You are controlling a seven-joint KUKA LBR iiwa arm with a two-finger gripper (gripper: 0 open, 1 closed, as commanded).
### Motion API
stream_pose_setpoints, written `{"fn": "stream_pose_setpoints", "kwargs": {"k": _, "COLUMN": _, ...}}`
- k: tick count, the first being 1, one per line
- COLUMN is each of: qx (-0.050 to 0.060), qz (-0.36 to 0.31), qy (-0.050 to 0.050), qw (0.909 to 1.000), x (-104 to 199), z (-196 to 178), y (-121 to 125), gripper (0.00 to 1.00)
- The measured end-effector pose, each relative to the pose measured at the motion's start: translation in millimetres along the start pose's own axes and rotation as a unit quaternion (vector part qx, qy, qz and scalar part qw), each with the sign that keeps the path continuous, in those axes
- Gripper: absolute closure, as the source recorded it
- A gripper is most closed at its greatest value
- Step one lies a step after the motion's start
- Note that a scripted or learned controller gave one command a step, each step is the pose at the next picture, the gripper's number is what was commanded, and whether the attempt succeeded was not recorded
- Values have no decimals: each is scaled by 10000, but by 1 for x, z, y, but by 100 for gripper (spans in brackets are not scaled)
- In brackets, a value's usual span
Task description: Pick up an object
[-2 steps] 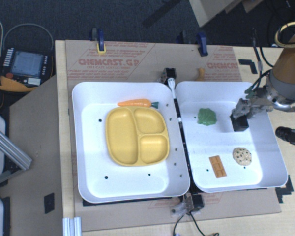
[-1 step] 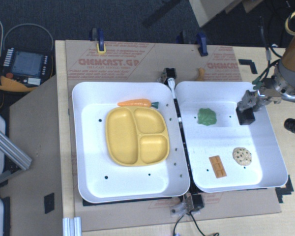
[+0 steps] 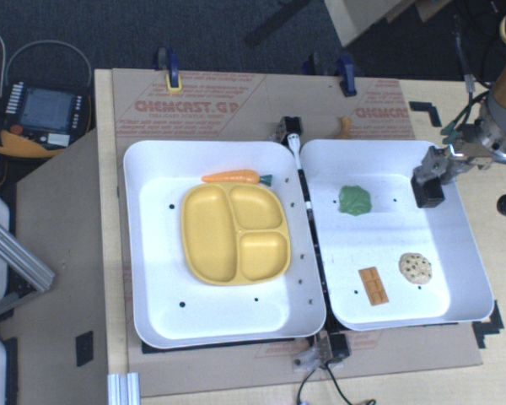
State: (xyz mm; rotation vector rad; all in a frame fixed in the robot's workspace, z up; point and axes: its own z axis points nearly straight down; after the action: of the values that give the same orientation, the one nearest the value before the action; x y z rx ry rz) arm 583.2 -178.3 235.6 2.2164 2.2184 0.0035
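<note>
Camera view: the gripper (image 3: 429, 188) hangs over the right bin's (image 3: 464, 251) upper right corner; I cannot tell how it is set.

Nothing shows in its grasp. In that bin a green lump (image 3: 354, 200) lies to its left, a cookie (image 3: 415, 267) below it, and a brown cracker (image 3: 373, 285) just left of the cookie. The left bin (image 3: 152, 251) holds a yellow divided plate (image 3: 234, 232), with a carrot (image 3: 233, 176) just above its rim.

yellow tray (image 3: 234, 231), orange carrot (image 3: 230, 176), speckled cookie (image 3: 415, 267)
</note>
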Motion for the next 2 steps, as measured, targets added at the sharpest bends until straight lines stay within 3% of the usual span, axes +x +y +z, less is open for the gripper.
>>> {"fn": "stream_pose_setpoints", "kwargs": {"k": 2, "qx": 12, "qz": -28, "qy": 17, "qw": 10000, "x": 111, "z": -5, "y": 36, "gripper": 100}}
